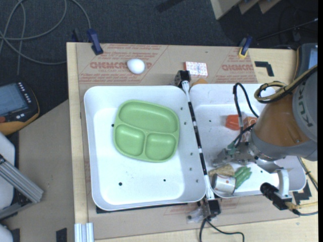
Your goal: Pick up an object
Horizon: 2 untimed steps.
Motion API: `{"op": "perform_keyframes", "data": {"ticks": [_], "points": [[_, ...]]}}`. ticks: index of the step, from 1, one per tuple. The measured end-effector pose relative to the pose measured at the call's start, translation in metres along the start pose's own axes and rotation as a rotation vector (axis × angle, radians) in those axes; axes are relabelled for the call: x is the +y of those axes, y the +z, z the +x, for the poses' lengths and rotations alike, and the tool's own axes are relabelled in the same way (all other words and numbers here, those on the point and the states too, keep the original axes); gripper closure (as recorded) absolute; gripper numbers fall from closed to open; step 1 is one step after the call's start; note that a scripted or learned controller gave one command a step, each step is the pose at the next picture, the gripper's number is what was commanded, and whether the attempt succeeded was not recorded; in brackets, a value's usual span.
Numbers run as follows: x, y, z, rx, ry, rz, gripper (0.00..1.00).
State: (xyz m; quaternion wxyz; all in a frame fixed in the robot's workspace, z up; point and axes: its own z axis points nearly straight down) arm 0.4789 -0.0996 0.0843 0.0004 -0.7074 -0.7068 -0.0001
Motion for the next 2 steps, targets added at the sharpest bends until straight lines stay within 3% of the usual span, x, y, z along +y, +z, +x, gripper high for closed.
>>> {"op": "perform_keyframes", "data": {"ticks": [2], "points": [[0.0075, 0.0001, -0.0009, -0.001, -0.001, -0.001, 0.0]]}}
